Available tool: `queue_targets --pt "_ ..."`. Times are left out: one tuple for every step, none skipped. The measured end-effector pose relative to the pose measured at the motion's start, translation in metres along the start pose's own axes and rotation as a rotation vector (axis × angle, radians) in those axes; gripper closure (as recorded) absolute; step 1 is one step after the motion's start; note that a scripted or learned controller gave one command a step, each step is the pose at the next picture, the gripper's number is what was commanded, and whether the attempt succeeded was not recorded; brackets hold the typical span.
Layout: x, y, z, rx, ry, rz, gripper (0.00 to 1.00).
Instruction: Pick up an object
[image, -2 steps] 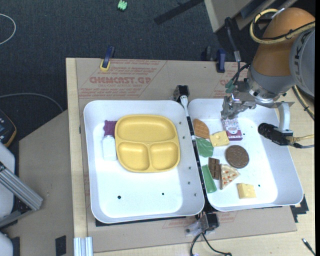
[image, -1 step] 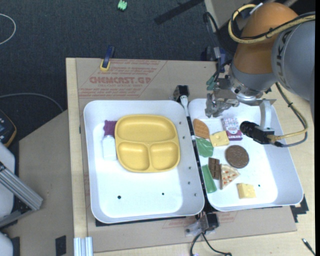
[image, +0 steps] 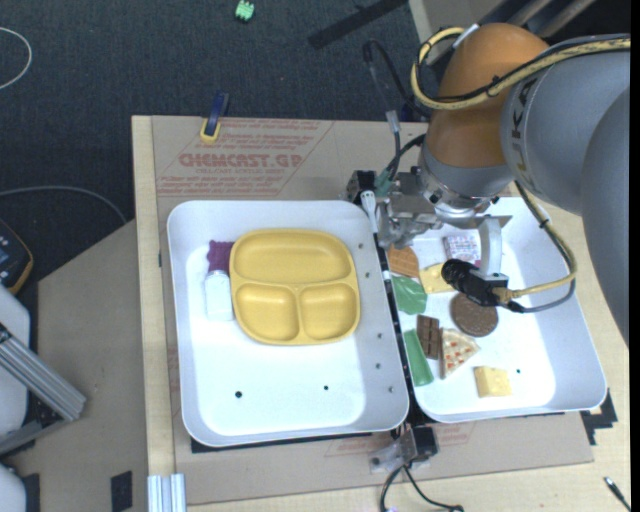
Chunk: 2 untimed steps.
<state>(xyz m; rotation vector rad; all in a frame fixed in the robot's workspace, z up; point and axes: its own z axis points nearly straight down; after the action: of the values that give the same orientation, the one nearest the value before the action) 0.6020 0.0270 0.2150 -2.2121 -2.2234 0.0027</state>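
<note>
Small food toys (image: 440, 320) are lying crowded in the right bin (image: 560, 380) at frame centre-right, the gripper (image: 432, 222) is hovering over their upper end, finger state untellable, so it is risking nudging neighbours or grabbing nothing.

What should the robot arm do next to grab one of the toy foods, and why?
Probably go straight down a little. The gripper hangs over the back left corner of the right bin, just above the tan piece, with the green piece beside it. Nothing looks held yet, so a small drop should bring it onto something to grab.
</note>
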Motion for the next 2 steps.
queue_targets --pt "-0.0047 -0.0074 -0.002 -0.001 -0.002 0.006 1.0" --pt "-0.0133 -0.0022 -0.0014 -0.005 -0.002 0.006 1.0"
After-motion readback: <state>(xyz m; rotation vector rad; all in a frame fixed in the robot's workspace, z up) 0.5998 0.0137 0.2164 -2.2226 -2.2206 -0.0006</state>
